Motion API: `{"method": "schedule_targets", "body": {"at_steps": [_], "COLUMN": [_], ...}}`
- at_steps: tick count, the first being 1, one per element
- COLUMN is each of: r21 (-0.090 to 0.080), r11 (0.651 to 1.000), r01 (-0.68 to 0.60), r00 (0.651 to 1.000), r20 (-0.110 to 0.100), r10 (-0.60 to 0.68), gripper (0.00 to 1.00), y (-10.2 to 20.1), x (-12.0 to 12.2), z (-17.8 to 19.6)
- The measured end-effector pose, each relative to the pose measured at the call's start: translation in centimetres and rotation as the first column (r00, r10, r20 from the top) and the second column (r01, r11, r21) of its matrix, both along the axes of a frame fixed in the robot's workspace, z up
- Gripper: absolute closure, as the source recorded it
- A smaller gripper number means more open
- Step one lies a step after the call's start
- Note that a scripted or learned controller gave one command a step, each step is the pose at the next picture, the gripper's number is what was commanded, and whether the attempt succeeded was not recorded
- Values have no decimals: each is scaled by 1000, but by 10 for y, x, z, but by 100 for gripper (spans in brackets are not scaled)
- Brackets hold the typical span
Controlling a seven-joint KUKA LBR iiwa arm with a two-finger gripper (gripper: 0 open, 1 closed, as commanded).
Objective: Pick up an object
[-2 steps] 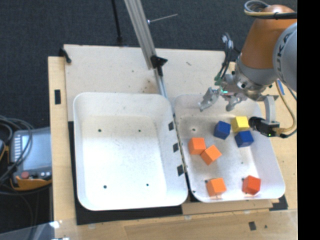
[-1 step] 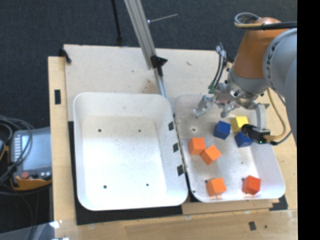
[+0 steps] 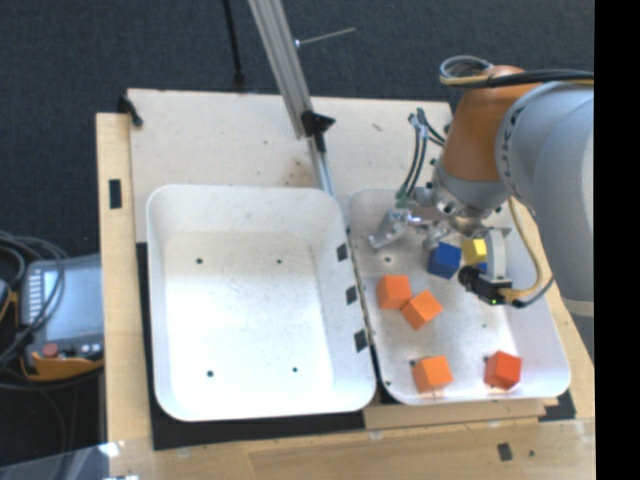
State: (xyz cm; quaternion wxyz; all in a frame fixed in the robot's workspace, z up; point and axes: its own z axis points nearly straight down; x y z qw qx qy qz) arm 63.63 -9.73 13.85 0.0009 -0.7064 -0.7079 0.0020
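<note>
Over the right bin [image 3: 560, 368], far end: gripper [image 3: 452, 236] lowered beside a blue cube [image 3: 444, 260] and a yellow block [image 3: 476, 251]; whether it pinches either cannot be told. Mid-bin: two orange cubes [image 3: 394, 291] [image 3: 422, 309], touching. Near edge: a third orange cube [image 3: 432, 372] and a red-orange one [image 3: 503, 370]. Left bin [image 3: 170, 218] alongside.

Two bins sit side by side on a bench [image 3: 115, 268]. In the right bin [image 3: 555, 358], two blocks [image 3: 394, 291] [image 3: 422, 309] lie touching near the middle. Two more [image 3: 433, 373] [image 3: 503, 370] lie apart along the near edge. A fifth block [image 3: 445, 260] lies farther back, beside the gripper [image 3: 400, 226].
</note>
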Motion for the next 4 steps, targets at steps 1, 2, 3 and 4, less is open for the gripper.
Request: {"method": "schedule_targets", "body": {"at_steps": [1, 2, 3, 4], "r21": [-1, 1, 0, 0], "r11": [1000, 1000, 1000, 1000], "r01": [4, 9, 3, 1], "r00": [1000, 1000, 1000, 1000], "r20": [4, 9, 10, 11], "r10": [-4, -9, -3, -1], "gripper": [0, 100, 100, 100], "y": [-1, -2, -8, -10], "x": [0, 1, 11, 13], "z": [-42, -30, 28, 82]}}
